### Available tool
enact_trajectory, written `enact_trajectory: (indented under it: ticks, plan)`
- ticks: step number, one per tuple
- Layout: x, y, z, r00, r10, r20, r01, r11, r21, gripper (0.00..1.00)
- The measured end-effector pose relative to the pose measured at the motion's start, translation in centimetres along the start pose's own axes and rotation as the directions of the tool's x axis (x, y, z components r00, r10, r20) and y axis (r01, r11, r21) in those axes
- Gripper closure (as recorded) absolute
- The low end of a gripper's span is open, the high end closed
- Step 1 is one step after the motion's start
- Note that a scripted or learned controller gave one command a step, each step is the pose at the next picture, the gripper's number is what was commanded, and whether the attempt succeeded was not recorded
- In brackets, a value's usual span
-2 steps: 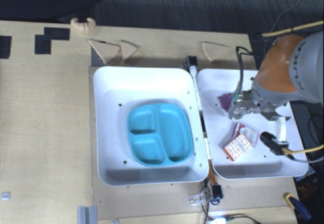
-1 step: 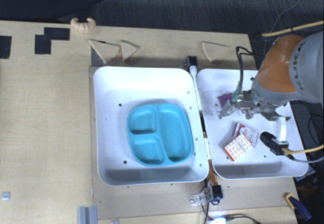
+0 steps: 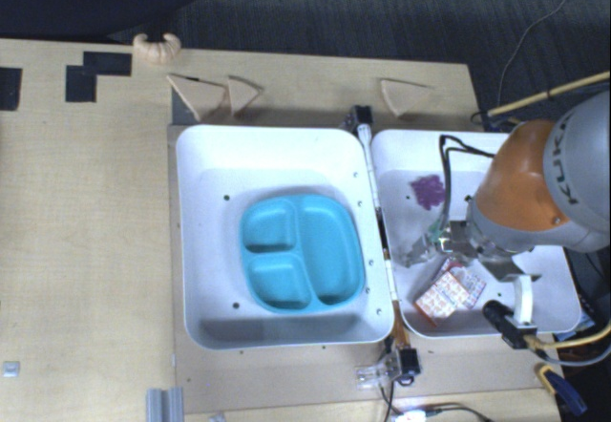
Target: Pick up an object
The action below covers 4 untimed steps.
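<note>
My gripper [image 3: 431, 248] hangs low inside the right bin [image 3: 402, 160], below the arm's orange band [image 3: 520, 189]. Just under it, toward the front of the bin, lies a flat red-and-white patterned packet [image 3: 449, 293]; whether the gripper touches it is hidden. A small purple object [image 3: 428, 189] rests on the bin floor just behind the gripper, apart from it. In the left bin [image 3: 202, 220] sits a blue plate with three compartments [image 3: 301, 251], well to the left of the gripper.
A raised divider [image 3: 374, 210] separates the two bins. A black cable [image 3: 445, 167] loops over the right bin's back part. Cables and connectors [image 3: 401, 368] lie at the bench's front edge. Bare wooden bench [image 3: 86, 248] stretches to the left.
</note>
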<state>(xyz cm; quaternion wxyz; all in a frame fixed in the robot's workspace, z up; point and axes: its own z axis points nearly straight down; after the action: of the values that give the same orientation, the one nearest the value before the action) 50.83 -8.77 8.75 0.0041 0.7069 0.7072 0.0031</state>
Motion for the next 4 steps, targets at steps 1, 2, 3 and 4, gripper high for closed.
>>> enact_trajectory:
  ticks: [1,2,3,4]
  plan:
    - [0.0,0.2,-1.2,1.0,0.0,0.001,0.0,1.0,-0.006,1.0]
    - [-11.9,3.5,-0.4,1.0,-0.001,0.0,0.001,1.0,0.007,1.0]
    - [-9.7,10.9,-7.0,1.0,-0.005,-0.001,0.005,1.0,0.004,1.0]
    - [-11.9,7.3,-9.3,1.0,-0.003,0.0,0.003,1.0,0.008,1.0]
